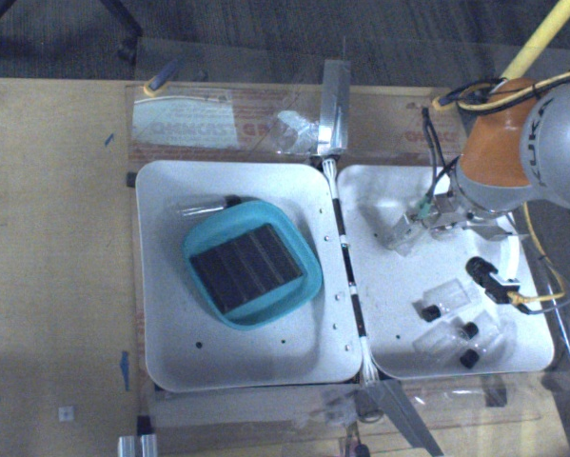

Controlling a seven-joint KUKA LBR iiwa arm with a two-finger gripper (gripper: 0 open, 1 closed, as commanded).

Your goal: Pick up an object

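My gripper (401, 230) hangs low over the upper left part of the right bin (389, 341), with the grey arm and its orange band (499, 155) reaching in from the right. Nothing shows between it and the bin floor. A few small clear bottles with black caps (444, 303) (463, 339) lie in the lower right of this bin, well away from the gripper. In the left bin (161, 341) a teal square tub (253, 262) with a dark ridged inside rests tilted. A clear item with a black tip (218, 203) lies just behind the tub.
A metal divider (346, 274) runs between the two bins. Behind them, crumpled clear plastic (294, 131) and a labelled bag (185, 120) lie on a brown board. Bare wooden bench spreads to the left.
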